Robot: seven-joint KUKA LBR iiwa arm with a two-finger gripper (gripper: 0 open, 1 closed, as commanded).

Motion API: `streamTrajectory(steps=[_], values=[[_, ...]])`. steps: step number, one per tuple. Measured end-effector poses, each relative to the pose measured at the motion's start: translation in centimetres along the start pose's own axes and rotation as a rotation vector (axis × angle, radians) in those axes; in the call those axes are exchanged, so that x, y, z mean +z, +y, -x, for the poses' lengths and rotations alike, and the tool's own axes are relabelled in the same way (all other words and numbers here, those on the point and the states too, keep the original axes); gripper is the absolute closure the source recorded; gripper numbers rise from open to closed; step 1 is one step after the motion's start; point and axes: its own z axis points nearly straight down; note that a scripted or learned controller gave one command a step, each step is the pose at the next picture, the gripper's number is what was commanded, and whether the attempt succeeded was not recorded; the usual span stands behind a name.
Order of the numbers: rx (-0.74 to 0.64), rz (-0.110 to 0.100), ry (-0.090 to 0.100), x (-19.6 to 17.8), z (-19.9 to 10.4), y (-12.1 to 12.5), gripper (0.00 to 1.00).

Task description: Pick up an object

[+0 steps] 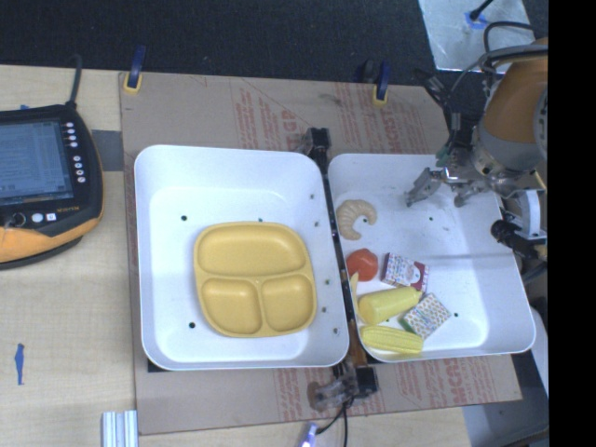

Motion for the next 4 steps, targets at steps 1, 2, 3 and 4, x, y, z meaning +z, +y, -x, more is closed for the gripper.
streamTrajectory(steps=[1, 2, 3, 4], values=[[-0.002, -0.005, -0.001, -0.1, -3.4, -8.7, 0.0], [-0.002, -0.005, 0.0, 3.8, -5.9, -13.1, 0.0], [0.0, -0.001, -0.001, 3.7, 0.8, -4.2, 0.0], [-0.004, -0.004, 0.0, -0.8, -8.8, -10.3, 0.0]])
